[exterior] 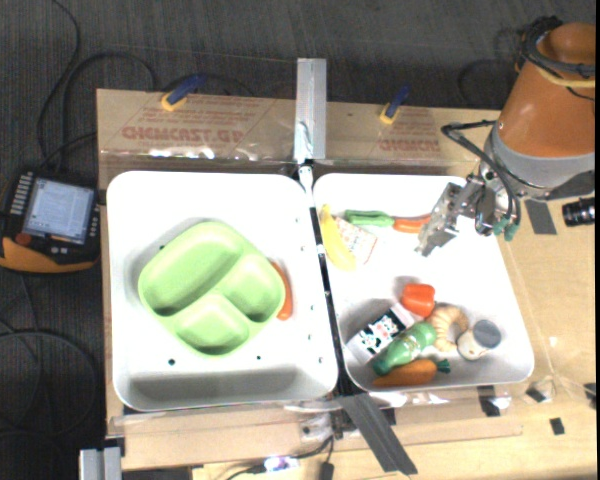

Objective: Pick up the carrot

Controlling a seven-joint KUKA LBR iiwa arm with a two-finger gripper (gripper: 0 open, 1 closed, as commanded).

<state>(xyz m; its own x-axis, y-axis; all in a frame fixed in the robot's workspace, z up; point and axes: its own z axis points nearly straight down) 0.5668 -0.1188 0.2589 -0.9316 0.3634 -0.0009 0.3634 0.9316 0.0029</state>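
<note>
R bin (515, 313), near end: we see a pile w/ an orange carrot (412, 372) lying along the front wall, a green bottle-shaped veg (405, 345) leaning on top of it, a black-and-white carton (378, 332) just to the L, an orange pepper (418, 297) behind, plus a tan bread-like item (446, 320) and a grey round piece (485, 334) on the R side. All touching or nearly so.

L bin (195, 190): a green divided tray (212, 285), tilted, takes up the middle; an orange item (284, 294) peeks out at its R edge, mostly hidden, so we can't ID it.

R bin, far end: yellow banana (334, 240) against the divider wall, next to it a pale wrapper-like item (357, 237). A second carrot-like piece w/ green top (380, 220) lies across the far part, orange tip pointing R.

Gripper (432, 240) hovers over the far R part of the R bin, just beside that orange tip; fingers look apart w/ nothing between them. Well apart from the near carrot.
</note>
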